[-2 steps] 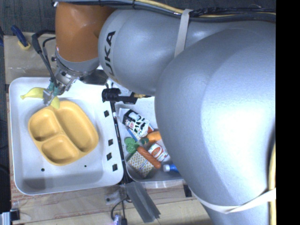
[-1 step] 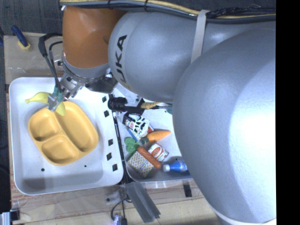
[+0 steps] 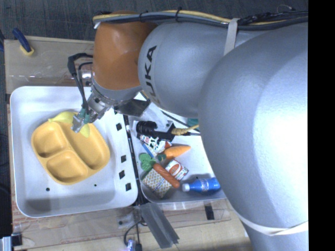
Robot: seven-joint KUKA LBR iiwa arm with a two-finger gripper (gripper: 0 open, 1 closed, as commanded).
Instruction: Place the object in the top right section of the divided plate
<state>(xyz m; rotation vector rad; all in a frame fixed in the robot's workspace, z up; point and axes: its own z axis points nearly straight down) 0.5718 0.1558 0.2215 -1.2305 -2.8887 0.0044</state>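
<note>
A yellow divided plate (image 3: 68,150) with three sections lies in the left white bin (image 3: 31,203). My gripper (image 3: 80,122) hangs at the plate's upper right rim, just over its top right section. A pale yellow-green object (image 3: 64,117) shows at the plate's top edge, right beside the gripper's tip, and a bit of the same colour shows below the tip. The gripper's tip covers the spot where they meet, so whether it is held is hidden. The arm's orange band (image 3: 118,51) and grey body cover much of the right side.
The right bin (image 3: 183,198) holds a carrot (image 3: 178,151), a blue bottle (image 3: 203,185), a dark bottle (image 3: 149,127), a green item (image 3: 146,162) and several other small things, partly under the arm. A blue-and-yellow tool (image 3: 22,41) lies on the bench at top left.
</note>
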